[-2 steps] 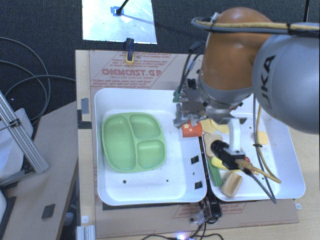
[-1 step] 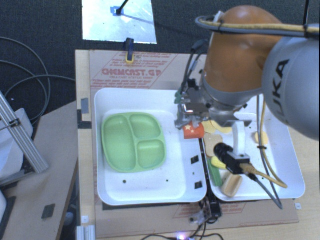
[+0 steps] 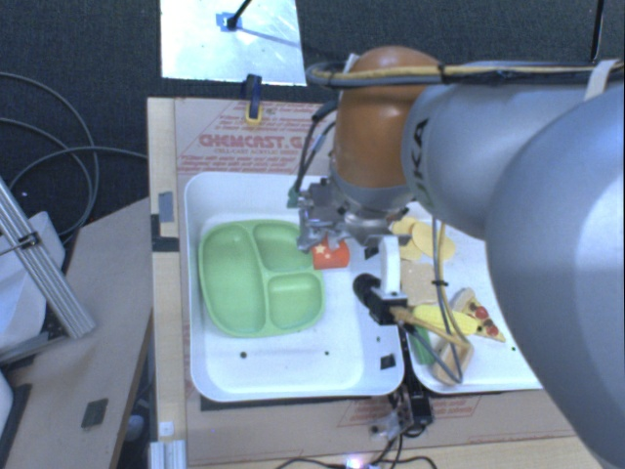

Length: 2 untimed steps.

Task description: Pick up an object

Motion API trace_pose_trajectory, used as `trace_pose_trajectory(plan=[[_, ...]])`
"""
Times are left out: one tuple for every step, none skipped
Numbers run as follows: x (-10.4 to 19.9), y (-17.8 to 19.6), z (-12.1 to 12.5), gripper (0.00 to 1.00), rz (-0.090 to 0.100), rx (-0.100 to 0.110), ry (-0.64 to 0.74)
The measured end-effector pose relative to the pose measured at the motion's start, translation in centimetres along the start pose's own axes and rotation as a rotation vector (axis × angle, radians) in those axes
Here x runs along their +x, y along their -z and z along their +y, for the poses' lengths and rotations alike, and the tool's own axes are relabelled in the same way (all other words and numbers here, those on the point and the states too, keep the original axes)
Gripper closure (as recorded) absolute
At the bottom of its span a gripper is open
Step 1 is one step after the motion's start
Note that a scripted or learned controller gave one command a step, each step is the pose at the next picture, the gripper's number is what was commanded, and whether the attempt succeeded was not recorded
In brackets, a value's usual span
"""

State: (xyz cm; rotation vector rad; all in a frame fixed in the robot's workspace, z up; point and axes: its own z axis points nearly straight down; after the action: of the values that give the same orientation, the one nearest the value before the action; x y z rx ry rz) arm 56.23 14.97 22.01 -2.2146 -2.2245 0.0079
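The big grey arm (image 3: 527, 164) with its shiny orange band hangs low over the left white bin (image 3: 283, 379). A smooth green plastic tray (image 3: 256, 277) with three rounded sections lies flat there, its long side running across the bin. A small red block (image 3: 332, 255) sits just beside the tray's right edge, under the gripper (image 3: 324, 225). I cannot tell how the jaws stand.

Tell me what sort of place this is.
Most likely a robotics lab bench set up for grasping trials. A grey industrial arm reaches over two white bins holding toy-like items such as a green divided plate, and loose cables run along the dark floor.
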Motion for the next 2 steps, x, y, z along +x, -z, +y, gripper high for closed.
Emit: trace_pose_trajectory(plan=[[-4.3,11.5,0.4,1.00,0.003,-0.019,-0.007],[-3.3,9.2,-2.6,1.00,0.002,-0.005,-0.001]])
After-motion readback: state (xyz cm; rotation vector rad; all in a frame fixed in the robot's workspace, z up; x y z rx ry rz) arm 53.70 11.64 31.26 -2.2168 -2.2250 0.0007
